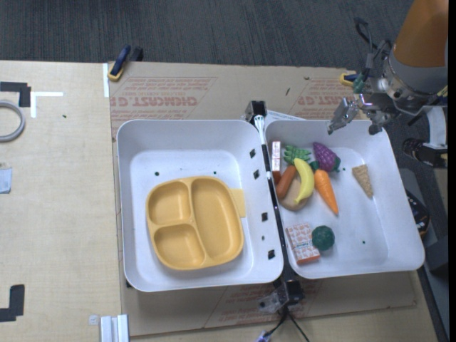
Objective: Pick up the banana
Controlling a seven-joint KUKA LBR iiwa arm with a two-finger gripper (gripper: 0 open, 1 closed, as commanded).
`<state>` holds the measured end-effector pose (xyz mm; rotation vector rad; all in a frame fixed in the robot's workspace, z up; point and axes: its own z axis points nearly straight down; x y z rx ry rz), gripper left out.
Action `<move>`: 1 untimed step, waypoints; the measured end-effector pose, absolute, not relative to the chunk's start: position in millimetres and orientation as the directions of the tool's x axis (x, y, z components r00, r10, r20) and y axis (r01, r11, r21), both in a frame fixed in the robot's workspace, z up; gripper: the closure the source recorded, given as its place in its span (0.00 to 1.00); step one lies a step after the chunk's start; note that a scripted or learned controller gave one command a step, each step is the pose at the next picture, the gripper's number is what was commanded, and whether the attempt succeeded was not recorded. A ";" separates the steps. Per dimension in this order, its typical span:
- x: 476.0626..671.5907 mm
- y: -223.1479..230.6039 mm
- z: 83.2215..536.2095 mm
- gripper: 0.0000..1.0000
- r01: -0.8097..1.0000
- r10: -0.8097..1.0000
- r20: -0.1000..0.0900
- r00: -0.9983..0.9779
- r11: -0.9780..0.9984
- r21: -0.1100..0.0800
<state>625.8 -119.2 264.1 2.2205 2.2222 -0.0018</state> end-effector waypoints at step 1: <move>655.1 -70.9 192.1 0.00 0.999 0.999 -0.001 -0.053 0.053 -0.001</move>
